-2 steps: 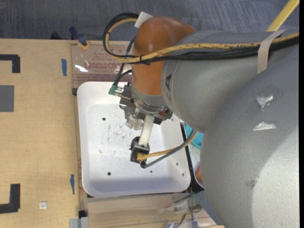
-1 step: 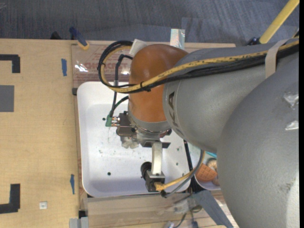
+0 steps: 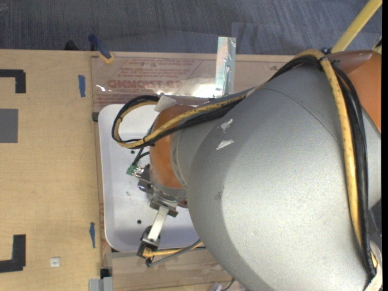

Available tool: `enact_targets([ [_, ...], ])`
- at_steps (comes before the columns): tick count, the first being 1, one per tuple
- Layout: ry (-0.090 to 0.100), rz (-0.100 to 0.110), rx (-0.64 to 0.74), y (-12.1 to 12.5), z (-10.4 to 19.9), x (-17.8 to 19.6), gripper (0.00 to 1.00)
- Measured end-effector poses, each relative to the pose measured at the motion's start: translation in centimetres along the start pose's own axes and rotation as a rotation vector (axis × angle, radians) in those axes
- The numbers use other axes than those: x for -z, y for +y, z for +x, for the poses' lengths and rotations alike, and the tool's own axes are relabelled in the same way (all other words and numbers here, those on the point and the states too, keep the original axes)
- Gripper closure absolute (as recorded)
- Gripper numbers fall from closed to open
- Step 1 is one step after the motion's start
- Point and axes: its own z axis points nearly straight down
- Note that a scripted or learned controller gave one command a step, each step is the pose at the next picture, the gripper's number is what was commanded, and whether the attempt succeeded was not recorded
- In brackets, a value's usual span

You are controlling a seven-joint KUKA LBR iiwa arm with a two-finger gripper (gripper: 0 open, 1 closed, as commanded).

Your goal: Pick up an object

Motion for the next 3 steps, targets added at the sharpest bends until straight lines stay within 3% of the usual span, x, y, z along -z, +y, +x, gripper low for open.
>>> enact_targets([
  [1,-0.002,-0.003,-0.279,5.8,2.9,13.7,1.00],
  [2,-0.008,0.006,0.184,1.0,0.5,10.9,1.00],
  [3,-0.004,0.000,0.545,-0.6,-0.3,14.7,1.00],
])
